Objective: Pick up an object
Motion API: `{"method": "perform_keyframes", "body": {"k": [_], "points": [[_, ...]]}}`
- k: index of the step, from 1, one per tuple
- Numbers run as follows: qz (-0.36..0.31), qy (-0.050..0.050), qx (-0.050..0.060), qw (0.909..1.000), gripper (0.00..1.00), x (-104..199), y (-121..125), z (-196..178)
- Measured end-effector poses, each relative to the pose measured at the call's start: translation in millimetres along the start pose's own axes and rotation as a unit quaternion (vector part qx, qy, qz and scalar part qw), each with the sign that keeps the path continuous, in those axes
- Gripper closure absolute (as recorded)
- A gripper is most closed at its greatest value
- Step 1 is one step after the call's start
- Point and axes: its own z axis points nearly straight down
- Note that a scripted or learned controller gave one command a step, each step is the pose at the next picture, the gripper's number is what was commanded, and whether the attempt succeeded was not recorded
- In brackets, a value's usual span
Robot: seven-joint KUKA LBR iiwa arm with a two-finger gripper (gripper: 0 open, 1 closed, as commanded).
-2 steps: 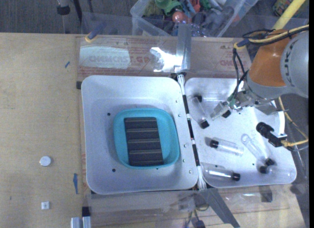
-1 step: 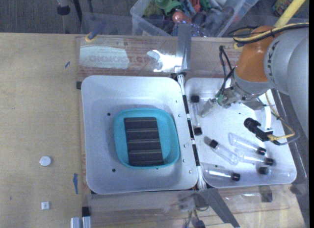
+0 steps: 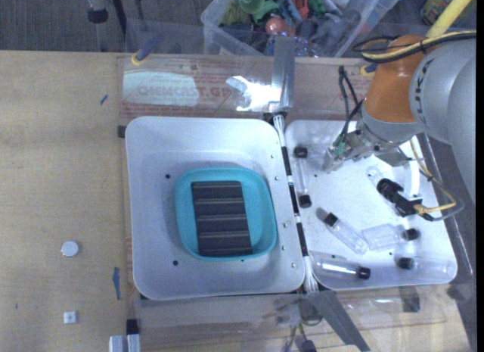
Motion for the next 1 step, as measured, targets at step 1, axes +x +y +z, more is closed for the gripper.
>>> {"method": "perform_keyframes", "body": {"k": [1], "points": [[0.000, 0.002, 0.003, 1.0000, 0.00, 0.5, -1.3, 1.2]]}}
